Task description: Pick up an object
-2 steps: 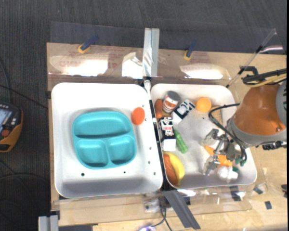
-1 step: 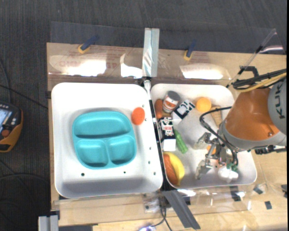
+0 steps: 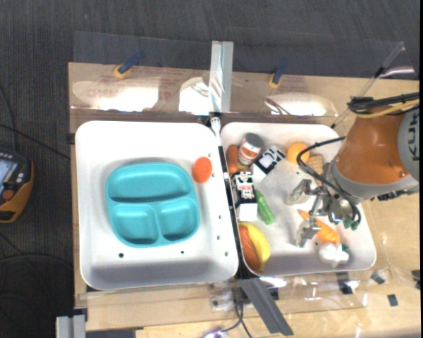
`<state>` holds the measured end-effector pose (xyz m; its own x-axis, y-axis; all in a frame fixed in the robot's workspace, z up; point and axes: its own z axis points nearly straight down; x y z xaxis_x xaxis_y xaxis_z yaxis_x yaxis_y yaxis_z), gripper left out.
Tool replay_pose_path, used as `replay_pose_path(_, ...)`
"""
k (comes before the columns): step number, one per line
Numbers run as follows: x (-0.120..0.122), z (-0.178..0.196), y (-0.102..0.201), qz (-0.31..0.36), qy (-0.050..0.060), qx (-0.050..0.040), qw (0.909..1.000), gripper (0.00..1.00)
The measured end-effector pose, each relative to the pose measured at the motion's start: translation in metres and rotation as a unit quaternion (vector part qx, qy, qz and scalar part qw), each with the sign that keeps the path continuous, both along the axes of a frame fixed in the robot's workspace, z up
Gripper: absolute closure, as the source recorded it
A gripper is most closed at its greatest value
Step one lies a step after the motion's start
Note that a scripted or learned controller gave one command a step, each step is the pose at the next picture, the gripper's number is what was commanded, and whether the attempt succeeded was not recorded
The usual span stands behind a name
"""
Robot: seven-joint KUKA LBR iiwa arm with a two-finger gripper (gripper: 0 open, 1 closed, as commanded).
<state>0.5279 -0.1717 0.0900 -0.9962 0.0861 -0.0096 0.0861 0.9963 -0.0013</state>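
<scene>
Over the right bin (image 3: 352,259), the gripper (image 3: 309,213) was lowered, its fingers spread with nothing seen between them. Just beside it, an orange object (image 3: 325,231) was lying. A green object (image 3: 265,210) and fruit (image 3: 254,244) were placed left. A teal tray (image 3: 154,203) was set in the left bin (image 3: 92,189).

Bright overhead light is washing across the bench, and glare is blooming in white patches on the clear plastic sheet (image 3: 127,94) well up and left of the gripper (image 3: 311,213). The left bin (image 3: 92,189) is glowing almost blown out, its rim losing detail. Soft shadows are pooling under the teal tray (image 3: 154,203). Small items just left of the gripper are looking soft and blurry. The dark carpet (image 3: 28,48) is staying dim and grainy.
</scene>
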Motion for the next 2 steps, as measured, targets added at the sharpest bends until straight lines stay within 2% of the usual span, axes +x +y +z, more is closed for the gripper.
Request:
replay_pose_path(1, -0.0386, 0.0009, -0.0300, -0.001, -0.003, -0.0011, 1.0000, 0.00)
replay_pose_path(2, -0.0388, 0.0011, -0.0227, 0.008, -0.004, -0.0033, 1.0000, 0.00)
